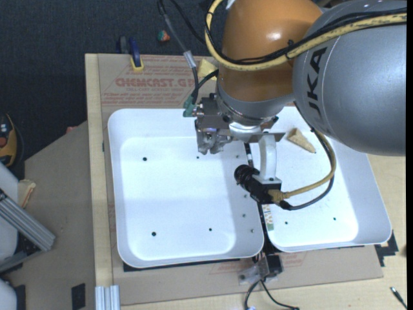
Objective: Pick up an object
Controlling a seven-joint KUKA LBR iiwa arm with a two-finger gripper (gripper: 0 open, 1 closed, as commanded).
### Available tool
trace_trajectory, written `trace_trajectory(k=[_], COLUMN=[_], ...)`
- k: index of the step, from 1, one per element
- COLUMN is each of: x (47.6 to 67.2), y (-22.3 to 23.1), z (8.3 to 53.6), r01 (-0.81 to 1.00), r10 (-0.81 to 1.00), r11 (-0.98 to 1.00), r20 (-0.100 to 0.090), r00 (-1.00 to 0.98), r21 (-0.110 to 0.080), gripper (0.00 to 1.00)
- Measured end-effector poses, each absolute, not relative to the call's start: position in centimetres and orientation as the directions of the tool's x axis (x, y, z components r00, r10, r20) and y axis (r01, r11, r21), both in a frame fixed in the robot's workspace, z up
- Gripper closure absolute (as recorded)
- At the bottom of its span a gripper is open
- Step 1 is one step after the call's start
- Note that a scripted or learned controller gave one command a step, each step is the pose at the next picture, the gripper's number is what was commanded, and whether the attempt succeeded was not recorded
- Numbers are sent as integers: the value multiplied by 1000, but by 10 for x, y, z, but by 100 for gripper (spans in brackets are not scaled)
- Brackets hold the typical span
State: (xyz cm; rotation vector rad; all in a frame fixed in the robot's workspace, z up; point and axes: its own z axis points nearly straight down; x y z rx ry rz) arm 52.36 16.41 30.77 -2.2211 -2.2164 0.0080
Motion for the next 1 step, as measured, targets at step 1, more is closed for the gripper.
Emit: trace_trajectory(k=[1], x=[513], y=[228], z=[423], r01=[1000], r10=[1000], r11=[8], r20=[8], r00=[-8], r21=[13], gripper=[100])
